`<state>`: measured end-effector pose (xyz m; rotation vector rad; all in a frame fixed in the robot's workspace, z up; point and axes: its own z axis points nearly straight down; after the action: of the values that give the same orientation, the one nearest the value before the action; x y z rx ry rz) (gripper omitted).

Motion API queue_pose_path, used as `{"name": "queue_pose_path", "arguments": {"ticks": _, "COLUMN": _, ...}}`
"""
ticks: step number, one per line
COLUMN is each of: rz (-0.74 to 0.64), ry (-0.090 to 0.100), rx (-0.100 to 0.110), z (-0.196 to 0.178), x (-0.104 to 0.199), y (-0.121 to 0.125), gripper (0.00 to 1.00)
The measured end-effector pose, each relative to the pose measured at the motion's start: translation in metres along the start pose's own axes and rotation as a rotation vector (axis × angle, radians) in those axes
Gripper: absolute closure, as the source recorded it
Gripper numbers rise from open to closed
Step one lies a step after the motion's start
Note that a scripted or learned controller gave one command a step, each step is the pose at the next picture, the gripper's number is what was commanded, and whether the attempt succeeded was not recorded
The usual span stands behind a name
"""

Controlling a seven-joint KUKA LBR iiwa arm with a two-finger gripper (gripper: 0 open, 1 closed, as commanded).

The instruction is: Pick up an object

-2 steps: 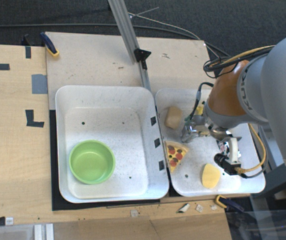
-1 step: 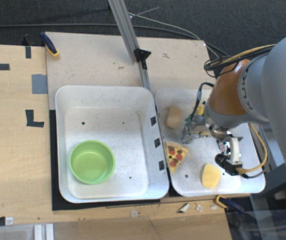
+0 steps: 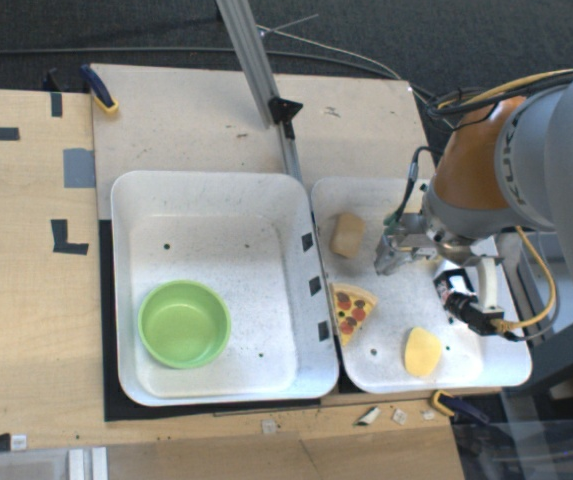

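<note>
Item, arm (image 3: 511, 158): grey with orange band, entering from the right, above the right bin (image 3: 496, 368). Item, hand (image 3: 391, 258): lowered into the right bin, just right of a tan block (image 3: 347, 235); whether spread or pressed together cannot be told. Item, pizza slice toy (image 3: 351, 310): at the right bin's left wall. Item, yellow piece (image 3: 423, 352): near its front edge. Item, green bowl (image 3: 184, 324): front left of the left bin (image 3: 206, 193). Both bins on the surface (image 3: 26, 268).
</note>
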<state>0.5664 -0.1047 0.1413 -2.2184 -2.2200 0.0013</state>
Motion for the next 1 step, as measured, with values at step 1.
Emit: {"name": "queue_pose_path", "arguments": {"ticks": 1, "rz": -0.001, "ry": 0.0, "rx": -0.002, "z": -0.0419, "x": 0.003, "y": 0.0022, "gripper": 1.0}}
